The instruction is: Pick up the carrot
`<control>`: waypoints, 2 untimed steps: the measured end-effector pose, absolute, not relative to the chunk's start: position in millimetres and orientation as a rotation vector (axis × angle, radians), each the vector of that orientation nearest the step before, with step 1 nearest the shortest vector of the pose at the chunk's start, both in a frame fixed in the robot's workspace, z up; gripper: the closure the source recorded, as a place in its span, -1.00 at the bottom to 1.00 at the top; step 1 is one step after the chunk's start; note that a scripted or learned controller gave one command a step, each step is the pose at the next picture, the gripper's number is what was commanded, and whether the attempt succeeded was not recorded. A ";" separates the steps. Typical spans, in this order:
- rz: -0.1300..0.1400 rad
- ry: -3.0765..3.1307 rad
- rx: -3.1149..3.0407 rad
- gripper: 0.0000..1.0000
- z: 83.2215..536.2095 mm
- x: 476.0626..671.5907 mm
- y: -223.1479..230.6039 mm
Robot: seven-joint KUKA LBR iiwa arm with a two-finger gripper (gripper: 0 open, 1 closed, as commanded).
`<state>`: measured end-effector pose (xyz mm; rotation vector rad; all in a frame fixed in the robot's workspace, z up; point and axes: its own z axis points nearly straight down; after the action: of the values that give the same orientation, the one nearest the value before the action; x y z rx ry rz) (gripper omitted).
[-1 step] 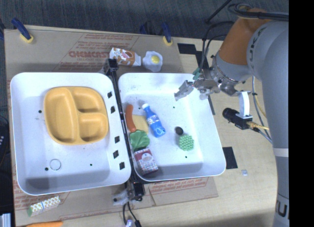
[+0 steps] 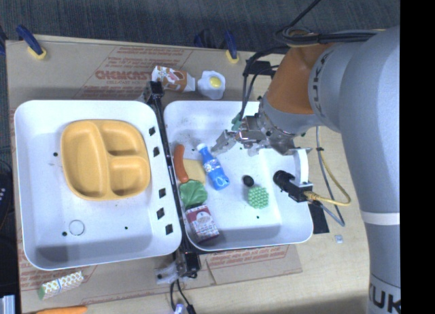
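Note:
The carrot [image 2: 179, 162] is a small orange stick lying lengthwise along the left wall of the right bin [image 2: 292, 231]. A blue bottle [image 2: 213, 168] lies just right of it, over a yellow slice [image 2: 194, 168]. My gripper [image 2: 238, 145] hangs over the middle of the right bin, up and to the right of the carrot and beyond the bottle's cap. Its fingers [image 2: 221, 144] are spread open with nothing between them, and it is apart from the carrot.
A green leafy piece [image 2: 192, 193] and a red packet [image 2: 202, 223] lie below the carrot. A green knobbly ball [image 2: 257, 198] and a small black item [image 2: 248, 181] sit further right. The left bin [image 2: 34, 170] holds a yellow divided plate [image 2: 105, 158].

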<state>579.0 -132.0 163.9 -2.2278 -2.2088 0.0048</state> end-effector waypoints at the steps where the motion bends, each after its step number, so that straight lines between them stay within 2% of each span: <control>1: 0.006 -1.766 -2.591 -1.00 99.6 528.1 -101.2; 2: 0.002 -1.720 -2.626 -1.00 186.5 598.1 -102.1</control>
<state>598.1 -102.1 186.5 -2.6257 -1.7202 0.0021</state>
